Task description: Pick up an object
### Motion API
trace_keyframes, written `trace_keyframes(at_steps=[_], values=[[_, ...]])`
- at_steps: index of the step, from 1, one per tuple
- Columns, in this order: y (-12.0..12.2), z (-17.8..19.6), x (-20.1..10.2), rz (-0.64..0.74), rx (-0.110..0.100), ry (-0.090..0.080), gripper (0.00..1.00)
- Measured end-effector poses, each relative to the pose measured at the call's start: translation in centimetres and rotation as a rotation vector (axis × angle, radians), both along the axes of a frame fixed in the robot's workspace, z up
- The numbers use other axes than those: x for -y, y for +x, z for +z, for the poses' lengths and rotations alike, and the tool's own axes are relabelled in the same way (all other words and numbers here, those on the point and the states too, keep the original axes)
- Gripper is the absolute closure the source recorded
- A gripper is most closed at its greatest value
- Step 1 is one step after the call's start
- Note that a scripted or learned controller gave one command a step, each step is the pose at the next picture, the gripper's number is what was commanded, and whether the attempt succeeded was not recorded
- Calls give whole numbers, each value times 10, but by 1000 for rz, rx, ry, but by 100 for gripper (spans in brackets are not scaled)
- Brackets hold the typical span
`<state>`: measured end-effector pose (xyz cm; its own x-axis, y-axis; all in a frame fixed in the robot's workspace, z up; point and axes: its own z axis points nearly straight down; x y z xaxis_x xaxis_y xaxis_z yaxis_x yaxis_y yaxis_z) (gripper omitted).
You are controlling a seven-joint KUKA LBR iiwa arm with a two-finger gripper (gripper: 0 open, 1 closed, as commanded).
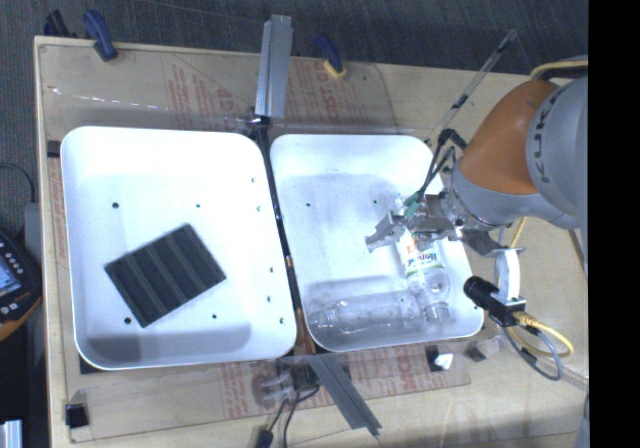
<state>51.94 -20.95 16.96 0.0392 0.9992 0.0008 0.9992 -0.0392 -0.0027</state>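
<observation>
My gripper (398,224) is low over the right side of the right bin (330,161), under the grey wrist and its orange band. Just below it and to the right lies a small clear bottle (424,264) with a white and orange label, close against the gripper's lower edge. Whether they touch is unclear. Along the bin's front wall a larger clear plastic bottle (370,314) lies on its side. In the left bin (90,151) a dark ribbed rectangular pad (165,274) rests flat, turned at an angle.
A metal divider post (273,66) stands at the back between the bins. Blue clamps (98,34) hold the bench's back edge. Cables and a black connector (492,298) hang beside the right bin's right rim.
</observation>
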Motion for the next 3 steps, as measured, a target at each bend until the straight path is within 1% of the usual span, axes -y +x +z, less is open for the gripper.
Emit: trace_keyframes(at_steps=[3], values=[[0,0,0,0,0,0,0]])
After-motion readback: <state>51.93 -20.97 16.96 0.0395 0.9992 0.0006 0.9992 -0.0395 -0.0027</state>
